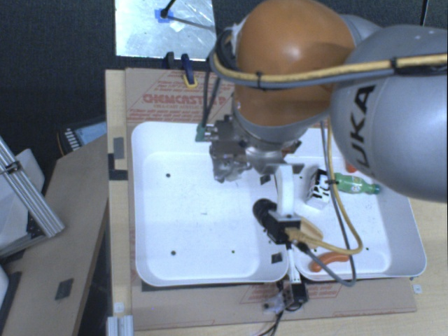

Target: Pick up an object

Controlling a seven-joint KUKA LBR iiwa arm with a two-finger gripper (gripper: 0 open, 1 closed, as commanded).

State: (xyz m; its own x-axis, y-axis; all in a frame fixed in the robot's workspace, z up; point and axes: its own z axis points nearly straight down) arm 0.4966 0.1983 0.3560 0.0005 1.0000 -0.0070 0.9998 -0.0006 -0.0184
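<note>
- Cardboard (210, 299) lies flat under both bins, closest to us.
- An orange thing (327, 260) lies in the right bin (413, 257), near its front wall.
- The left bin (182, 215) sits just beside the right bin.
- A white and black box (318, 191) and a green bottle (355, 185) lie farther back in the right bin, near each other.
- The gripper (227, 165) hangs over the back part of the left bin, away from those three things. I cannot tell if it is wide or narrow.
- The big arm (294, 54) is above it.
- A shiny sheet (150, 19) lies far back.
</note>
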